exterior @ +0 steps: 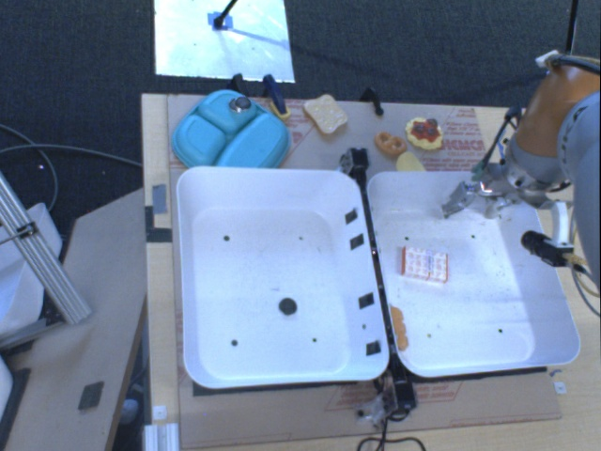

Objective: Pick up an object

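Observation:
A flat pink-and-white checkered piece lies in the middle of the right bin. A small orange-brown item rests against that bin's left wall. A small dark round object sits on the floor of the left bin. My gripper hangs over the far part of the right bin, up and to the right of the checkered piece. Its fingers stand open with nothing between them.
Behind the bins lie a blue divided plate, a toast slice, a pretzel, a berry tart and a yellow piece. A black fitting juts over the right bin's right wall.

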Robot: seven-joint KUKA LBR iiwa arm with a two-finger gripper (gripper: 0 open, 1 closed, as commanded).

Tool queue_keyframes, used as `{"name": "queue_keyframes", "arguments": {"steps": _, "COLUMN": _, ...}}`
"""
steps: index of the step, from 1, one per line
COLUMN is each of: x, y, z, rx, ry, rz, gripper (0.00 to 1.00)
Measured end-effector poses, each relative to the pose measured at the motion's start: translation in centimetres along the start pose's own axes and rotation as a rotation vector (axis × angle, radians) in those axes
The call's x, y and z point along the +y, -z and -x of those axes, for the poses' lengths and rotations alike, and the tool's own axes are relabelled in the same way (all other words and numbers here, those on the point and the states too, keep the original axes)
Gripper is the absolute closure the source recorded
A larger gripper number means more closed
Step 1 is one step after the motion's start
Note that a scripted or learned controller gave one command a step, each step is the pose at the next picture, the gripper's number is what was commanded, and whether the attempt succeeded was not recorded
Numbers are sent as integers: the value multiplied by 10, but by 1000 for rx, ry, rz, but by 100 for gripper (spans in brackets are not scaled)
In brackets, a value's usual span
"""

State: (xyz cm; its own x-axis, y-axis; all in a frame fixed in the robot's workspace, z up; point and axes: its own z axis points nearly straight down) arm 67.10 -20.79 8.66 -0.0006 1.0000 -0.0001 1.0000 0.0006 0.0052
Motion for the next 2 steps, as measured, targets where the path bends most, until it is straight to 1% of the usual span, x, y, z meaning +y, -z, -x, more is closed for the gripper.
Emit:
{"name": "queue_keyframes", "arguments": {"steps": 1, "x": -112, "y": 10, "z": 0, "rx": 0, "ry": -4, "rz": -7, "gripper": 0}}
{"name": "queue_keyframes", "arguments": {"steps": 2, "x": -56, "y": 0, "z": -55, "rx": -3, "ry": 8, "rz": 4, "gripper": 0}}
